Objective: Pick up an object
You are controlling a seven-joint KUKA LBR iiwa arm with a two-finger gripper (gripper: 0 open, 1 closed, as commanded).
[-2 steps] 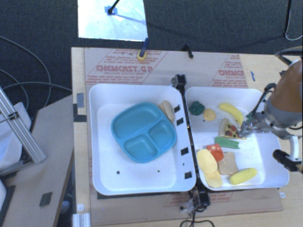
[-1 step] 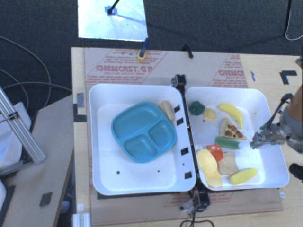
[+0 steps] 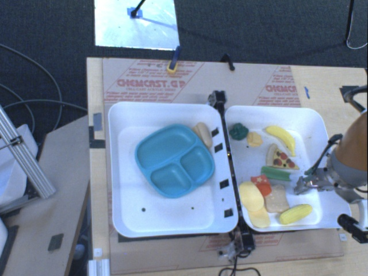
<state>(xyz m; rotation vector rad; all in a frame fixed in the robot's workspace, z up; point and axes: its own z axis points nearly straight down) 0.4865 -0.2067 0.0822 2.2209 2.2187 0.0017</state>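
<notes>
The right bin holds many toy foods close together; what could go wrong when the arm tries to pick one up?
1. The end effector hangs beside the corn cob, bread slice and green piece; it might catch two things, or push one away.
2. It works near the right bin's wall and might strike it.
3. The round yellow pieces may slip from its fingers.

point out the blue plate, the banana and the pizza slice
blue plate (image 3: 174, 161): camera view, left bin, point on the middle divider.
banana (image 3: 282, 137): camera view, right bin, point on mid-curve.
pizza slice (image 3: 281, 158): camera view, right bin, point on the topping face.
</notes>
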